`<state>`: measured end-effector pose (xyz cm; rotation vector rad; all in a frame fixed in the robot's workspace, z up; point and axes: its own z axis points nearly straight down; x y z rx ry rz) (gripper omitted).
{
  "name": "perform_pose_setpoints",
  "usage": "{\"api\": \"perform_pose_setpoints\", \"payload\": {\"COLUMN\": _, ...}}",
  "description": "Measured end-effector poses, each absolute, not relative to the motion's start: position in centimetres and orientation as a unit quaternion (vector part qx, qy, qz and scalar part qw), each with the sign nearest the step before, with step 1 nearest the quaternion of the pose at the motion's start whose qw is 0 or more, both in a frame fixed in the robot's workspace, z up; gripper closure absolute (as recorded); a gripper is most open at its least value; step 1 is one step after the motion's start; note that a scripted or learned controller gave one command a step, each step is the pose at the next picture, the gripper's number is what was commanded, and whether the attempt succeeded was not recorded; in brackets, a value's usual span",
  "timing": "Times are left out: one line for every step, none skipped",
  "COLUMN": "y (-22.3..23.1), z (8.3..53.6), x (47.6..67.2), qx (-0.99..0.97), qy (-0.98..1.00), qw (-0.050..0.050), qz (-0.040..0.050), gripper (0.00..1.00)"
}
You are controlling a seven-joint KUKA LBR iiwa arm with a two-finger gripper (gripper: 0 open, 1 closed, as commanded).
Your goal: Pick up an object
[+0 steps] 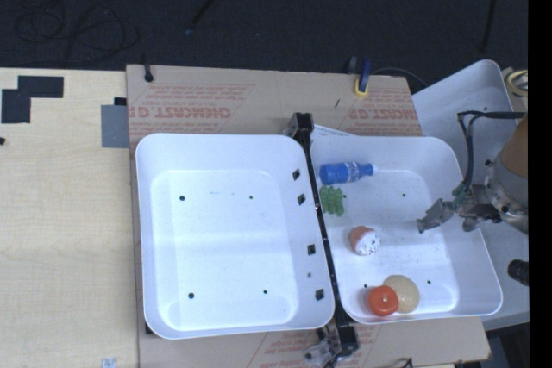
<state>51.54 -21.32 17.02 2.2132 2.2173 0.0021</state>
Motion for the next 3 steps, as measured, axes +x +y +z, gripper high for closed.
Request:
{"api": "perform_pose_setpoints", "payload": {"y": -21.1, "z": 17.4, "x": 51.2, "qx": 0.706, "qy": 0.708, "qw": -0.002, "qz": -0.001, "gripper": 1.0}}
{"api": "perform_pose_setpoints", "payload": {"y": -16.9, "z": 19.5, "x": 47.4, "qx": 0.706, "qy": 0.708, "qw": -0.003, "qz": -0.0005, "gripper": 1.0}}
{"api": "perform_pose_setpoints", "payload": {"y": -15.7, "z": 17.1, "x": 47.5, "qx": 0.707, "qy": 0.708, "qw": -0.003, "qz": -0.001, "gripper": 1.0}}
